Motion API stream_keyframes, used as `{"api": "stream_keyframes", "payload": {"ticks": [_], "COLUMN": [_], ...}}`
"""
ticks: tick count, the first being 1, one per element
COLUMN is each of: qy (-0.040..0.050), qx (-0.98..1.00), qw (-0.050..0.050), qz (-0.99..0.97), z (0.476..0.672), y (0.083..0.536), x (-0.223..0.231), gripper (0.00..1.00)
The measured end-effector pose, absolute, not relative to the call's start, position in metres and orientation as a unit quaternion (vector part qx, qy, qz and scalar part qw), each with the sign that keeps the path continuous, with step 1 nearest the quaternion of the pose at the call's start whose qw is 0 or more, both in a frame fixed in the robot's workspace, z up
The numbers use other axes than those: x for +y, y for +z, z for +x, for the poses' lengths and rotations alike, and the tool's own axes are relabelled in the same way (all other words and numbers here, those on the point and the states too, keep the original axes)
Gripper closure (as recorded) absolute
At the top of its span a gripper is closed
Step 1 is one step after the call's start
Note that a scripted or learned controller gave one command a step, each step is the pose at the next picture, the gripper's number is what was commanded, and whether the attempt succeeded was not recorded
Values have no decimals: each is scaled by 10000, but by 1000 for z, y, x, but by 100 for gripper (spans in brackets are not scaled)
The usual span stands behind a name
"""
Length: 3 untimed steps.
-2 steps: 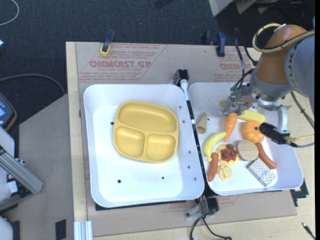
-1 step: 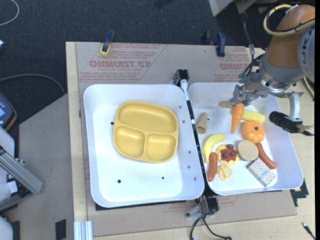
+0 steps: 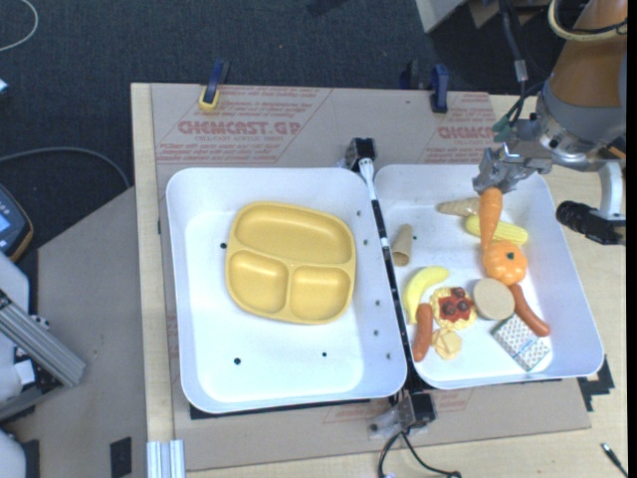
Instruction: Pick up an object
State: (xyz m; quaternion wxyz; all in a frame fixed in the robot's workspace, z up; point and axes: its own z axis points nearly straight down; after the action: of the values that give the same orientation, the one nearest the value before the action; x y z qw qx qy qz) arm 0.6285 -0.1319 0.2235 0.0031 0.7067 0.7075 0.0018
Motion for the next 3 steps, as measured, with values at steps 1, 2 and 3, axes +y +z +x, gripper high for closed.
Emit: {"api": "stream_keyframes", "payload": {"ticks": [1,2,3], "qy": [-8,-5,-9], "qx": [7076,7083,7078], "qw": [-15,-17,-17], "qz": [7066,7059,7064], "z": [600,579,550], "y": [215,222,221], "x": [-95,-54,-23], "gripper": [100,100,100]}}
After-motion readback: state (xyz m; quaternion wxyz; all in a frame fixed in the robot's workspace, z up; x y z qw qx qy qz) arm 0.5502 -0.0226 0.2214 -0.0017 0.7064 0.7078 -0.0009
